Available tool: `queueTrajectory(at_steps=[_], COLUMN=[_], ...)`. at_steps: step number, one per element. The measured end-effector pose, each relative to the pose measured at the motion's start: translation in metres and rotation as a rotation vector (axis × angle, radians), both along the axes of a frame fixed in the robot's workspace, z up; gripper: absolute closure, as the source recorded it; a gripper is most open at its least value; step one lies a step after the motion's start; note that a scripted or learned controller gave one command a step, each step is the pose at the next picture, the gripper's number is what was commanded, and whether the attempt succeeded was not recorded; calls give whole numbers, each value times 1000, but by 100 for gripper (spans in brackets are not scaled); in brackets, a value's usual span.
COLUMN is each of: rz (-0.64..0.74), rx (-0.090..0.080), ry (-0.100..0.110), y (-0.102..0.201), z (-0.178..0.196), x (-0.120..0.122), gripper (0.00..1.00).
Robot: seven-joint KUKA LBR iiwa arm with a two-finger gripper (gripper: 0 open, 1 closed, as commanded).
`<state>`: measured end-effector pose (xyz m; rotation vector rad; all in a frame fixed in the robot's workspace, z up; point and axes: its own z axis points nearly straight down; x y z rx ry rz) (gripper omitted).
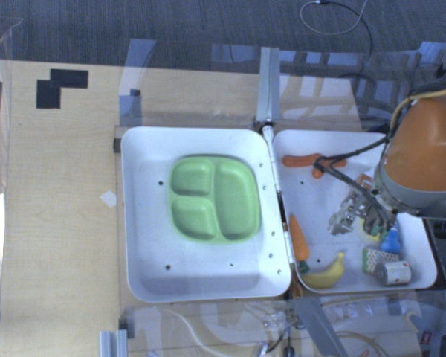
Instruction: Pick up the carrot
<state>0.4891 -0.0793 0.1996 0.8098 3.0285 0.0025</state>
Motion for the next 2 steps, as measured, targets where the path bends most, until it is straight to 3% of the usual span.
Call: queueTrajectory(at_steps=[1,2], rz=[164,120], rx=[-2,-2], ry=[0,-1], y=[-6,-35], z=[4,-1], x=[0,0], gripper=[100,100])
